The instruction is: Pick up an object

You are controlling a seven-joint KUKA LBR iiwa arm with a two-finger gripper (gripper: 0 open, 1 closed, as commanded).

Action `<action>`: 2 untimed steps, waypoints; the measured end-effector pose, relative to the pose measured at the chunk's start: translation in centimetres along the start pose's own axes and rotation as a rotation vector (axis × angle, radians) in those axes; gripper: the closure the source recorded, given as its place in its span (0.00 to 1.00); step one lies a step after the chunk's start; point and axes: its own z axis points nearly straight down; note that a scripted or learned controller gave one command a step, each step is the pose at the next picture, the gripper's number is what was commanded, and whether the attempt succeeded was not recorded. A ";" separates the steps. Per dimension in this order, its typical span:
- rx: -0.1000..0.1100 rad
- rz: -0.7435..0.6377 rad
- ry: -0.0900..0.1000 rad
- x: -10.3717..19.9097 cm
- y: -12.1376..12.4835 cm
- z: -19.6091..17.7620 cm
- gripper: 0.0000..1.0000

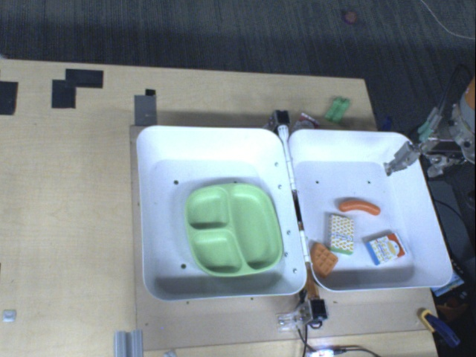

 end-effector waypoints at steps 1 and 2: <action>0.001 0.002 0.000 -0.4 -2.5 17.3 0.00; -0.004 0.001 0.000 -0.3 -2.3 16.2 1.00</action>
